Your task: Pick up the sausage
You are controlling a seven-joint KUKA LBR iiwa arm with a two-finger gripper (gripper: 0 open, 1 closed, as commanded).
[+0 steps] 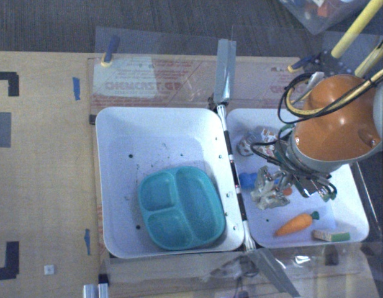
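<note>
My gripper [270, 190] is lowered into the right bin [349, 213], left of its middle, under the orange wrist band [331, 126]. A small reddish-brown bit [287, 192] shows right beside the gripper's tip. It is too hidden to tell whether it is the sausage, or whether the gripper touches it. The arm covers much of the bin's upper right.
In the right bin lie an orange carrot [295, 223], a beige and green piece [331, 235], a small blue object [247, 180] and a grey item [247, 145]. The left bin [117, 141] holds a teal divided plate [180, 207].
</note>
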